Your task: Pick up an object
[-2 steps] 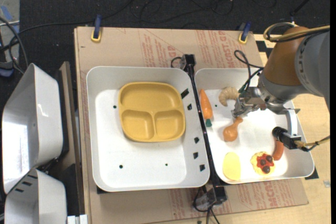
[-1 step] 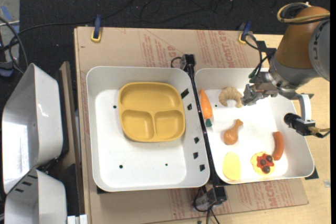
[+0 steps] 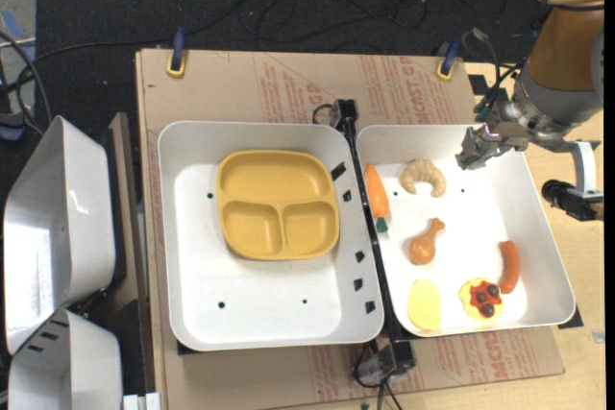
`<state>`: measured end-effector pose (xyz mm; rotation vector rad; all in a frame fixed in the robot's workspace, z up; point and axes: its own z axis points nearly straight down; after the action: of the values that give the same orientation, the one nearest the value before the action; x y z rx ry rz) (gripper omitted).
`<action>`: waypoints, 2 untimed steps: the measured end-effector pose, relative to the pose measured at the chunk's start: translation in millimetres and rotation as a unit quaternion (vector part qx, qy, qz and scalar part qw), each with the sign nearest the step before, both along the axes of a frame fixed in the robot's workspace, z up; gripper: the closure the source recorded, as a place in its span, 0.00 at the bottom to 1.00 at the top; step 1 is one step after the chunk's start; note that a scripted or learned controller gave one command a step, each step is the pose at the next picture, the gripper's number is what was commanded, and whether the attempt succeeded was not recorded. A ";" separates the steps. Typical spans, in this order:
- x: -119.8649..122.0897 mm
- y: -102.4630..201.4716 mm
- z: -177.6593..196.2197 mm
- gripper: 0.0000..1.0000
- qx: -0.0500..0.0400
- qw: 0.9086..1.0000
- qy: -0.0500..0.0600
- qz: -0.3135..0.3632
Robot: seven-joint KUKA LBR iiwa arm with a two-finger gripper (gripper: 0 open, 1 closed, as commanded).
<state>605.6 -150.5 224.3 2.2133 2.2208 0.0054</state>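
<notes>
Gripper (image 3: 475, 153): over the right bin's (image 3: 548, 235) top right corner; grip state cannot be told.
Right bin contents: croissant (image 3: 424, 176), carrot (image 3: 377, 193) (along the left wall), drumstick (image 3: 426, 242), sausage (image 3: 508, 265), yellow slice (image 3: 424, 304), small pizza (image 3: 482, 297).
Left bin (image 3: 183, 235): yellow divided plate (image 3: 279, 204).

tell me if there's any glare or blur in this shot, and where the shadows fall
Camera view: even, soft lighting, with mild sheen on the white bins and brighter glare on the tilted bin at left; faint shadows hug the plate and croissant; the pincer looks slightly soft, the food items sharp; the floor beyond the bench is dark.
</notes>
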 end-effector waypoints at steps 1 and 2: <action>0.8 0.0 11.9 1.00 0.001 1.000 0.002 0.000; -13.7 49.1 21.3 1.00 0.002 1.000 0.004 0.002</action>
<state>591.9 -101.5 245.7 2.2145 2.2308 0.0011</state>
